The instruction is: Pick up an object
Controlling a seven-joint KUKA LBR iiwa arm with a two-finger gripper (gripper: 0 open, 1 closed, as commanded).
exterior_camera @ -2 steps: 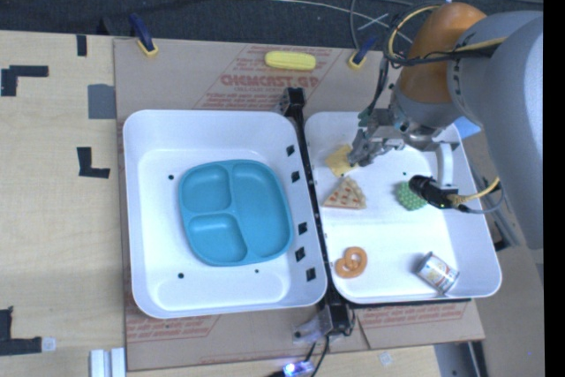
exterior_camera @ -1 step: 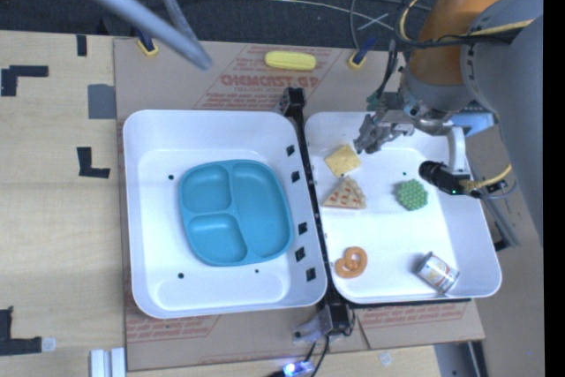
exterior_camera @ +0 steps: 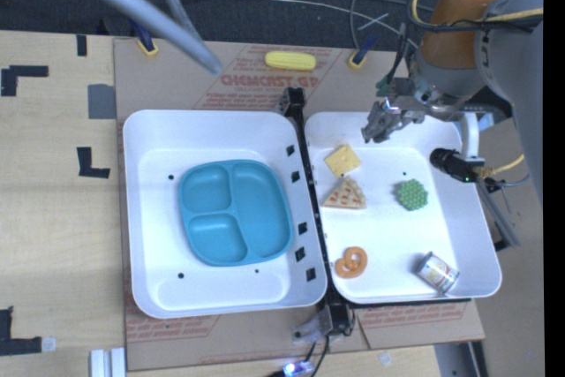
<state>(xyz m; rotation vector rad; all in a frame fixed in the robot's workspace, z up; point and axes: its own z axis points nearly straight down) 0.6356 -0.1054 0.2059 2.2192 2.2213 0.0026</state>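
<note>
The right bin [exterior_camera: 468, 216] holds a yellow cheese cube [exterior_camera: 342, 160], a pizza slice [exterior_camera: 345, 194], a green broccoli piece [exterior_camera: 410, 194], an orange pretzel [exterior_camera: 351, 262] and a small silver can [exterior_camera: 436, 271] lying on its side. My gripper [exterior_camera: 380, 126] hangs over the bin's far edge, up and to the right of the cheese cube. It sits above the bin floor with nothing visibly between its dark fingers.
The left bin [exterior_camera: 150, 190] carries a blue divided plate [exterior_camera: 235, 212]. A yellow banana-shaped toy [exterior_camera: 290, 60] lies on the cardboard behind the bins. Cables run along the back and down the arm's right side.
</note>
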